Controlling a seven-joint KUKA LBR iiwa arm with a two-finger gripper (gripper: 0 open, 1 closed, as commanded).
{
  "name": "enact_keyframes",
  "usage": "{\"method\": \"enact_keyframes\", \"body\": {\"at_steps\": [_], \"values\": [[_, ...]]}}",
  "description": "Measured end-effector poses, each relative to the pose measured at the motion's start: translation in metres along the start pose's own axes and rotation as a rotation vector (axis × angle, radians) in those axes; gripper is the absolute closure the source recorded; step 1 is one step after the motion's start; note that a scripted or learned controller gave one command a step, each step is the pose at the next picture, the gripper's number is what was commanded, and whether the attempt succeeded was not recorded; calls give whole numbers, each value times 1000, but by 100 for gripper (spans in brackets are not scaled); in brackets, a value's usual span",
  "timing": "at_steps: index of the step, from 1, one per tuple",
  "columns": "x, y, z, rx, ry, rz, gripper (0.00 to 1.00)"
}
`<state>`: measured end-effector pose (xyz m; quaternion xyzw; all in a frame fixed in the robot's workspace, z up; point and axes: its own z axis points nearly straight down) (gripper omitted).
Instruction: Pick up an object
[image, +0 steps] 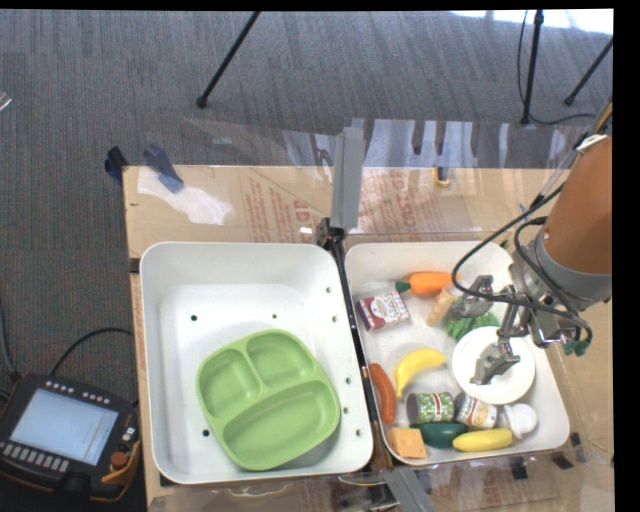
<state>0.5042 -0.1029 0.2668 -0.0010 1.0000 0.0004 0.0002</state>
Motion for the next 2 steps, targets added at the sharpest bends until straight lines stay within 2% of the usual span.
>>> {"method": "enact_keyframes", "body": {"at_steps": [1,2], "values": [[23,-65,78,-2,5,-145,0],[23,-25,182,-4,5,-176,0]]}}
